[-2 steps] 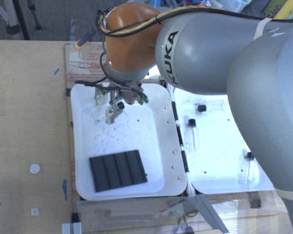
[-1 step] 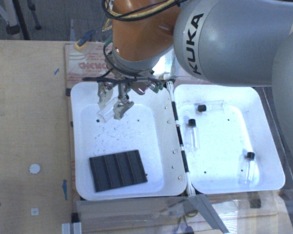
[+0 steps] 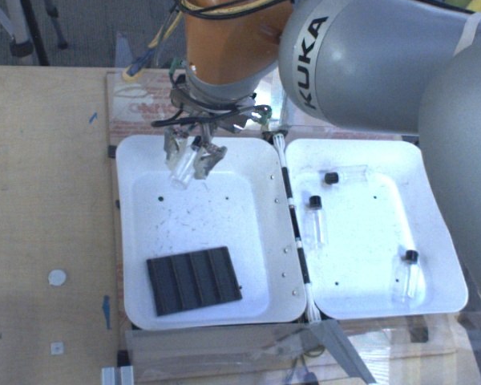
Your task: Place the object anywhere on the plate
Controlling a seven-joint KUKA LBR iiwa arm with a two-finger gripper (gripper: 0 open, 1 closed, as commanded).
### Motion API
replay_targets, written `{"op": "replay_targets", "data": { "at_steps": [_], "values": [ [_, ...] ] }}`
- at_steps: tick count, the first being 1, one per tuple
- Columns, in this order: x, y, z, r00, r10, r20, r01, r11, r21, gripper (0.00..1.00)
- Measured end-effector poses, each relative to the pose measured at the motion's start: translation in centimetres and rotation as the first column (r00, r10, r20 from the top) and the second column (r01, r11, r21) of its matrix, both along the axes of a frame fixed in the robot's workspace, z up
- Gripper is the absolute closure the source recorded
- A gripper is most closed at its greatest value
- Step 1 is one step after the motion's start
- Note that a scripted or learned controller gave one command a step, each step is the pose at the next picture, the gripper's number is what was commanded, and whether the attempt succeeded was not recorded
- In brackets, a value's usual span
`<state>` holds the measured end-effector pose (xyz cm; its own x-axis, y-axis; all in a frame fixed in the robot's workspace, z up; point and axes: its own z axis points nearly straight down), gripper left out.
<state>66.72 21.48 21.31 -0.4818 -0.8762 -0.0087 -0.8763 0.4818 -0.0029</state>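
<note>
You have two white bins: the left bin and the right bin. One dark ribbed plate. Four clear vials: three loose, one between the tool's fingers.

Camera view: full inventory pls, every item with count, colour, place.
bins: 2, white, side by side on the bench
plate: 1, dark grey, ribbed, front of the left bin
vials in the right bin: 3, clear with black caps; one at the back, one near the left wall, one at the front right
vial: 1, clear, between the end effector's fingers, above the back of the left bin
disc: 1, small, whitish, on the wooden bench left of the bins
arm: 1, grey with an orange band, reaching in from the right
end effector: 1, metal, shut on the vial
</note>
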Motion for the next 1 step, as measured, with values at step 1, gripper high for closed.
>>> {"op": "replay_targets", "data": {
  "at_steps": [1],
  "values": [
    [-0.07, 0.07, -2.09, 0.894, 0.448, -0.003, -0.448, 0.894, -0.002, 1.0]
  ]
}}
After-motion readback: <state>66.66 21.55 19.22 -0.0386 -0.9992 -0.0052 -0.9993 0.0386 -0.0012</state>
